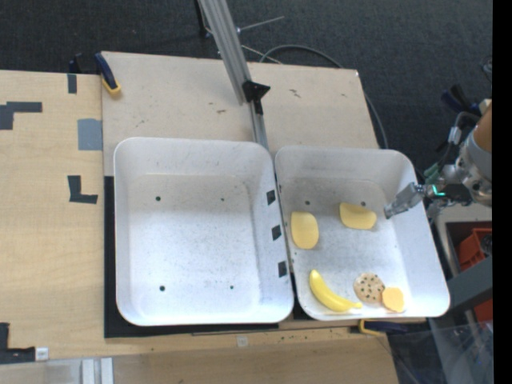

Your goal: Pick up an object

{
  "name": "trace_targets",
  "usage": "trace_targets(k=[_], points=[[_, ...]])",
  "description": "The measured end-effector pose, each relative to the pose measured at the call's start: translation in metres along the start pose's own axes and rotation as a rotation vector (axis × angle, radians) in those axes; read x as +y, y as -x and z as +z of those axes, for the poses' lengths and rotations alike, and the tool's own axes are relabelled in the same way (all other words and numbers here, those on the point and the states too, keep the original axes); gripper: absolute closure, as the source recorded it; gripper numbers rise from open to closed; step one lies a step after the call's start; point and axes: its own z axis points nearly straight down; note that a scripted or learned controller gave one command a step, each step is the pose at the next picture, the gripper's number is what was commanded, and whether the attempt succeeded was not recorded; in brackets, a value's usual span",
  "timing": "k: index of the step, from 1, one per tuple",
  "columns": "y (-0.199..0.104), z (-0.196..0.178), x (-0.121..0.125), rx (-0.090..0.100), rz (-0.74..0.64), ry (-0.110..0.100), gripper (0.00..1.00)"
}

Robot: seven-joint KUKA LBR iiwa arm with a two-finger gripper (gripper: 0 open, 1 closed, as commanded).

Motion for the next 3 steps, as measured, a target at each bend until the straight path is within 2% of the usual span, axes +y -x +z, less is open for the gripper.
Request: trace_targets(k=[1, 3], points=[[0.000, -0.002, 0.001, -0.001, -0.001, 0.004, 0.00], [-0.010, 0.088, 0.002, 0.000, -0.001, -0.001, 0.00]])
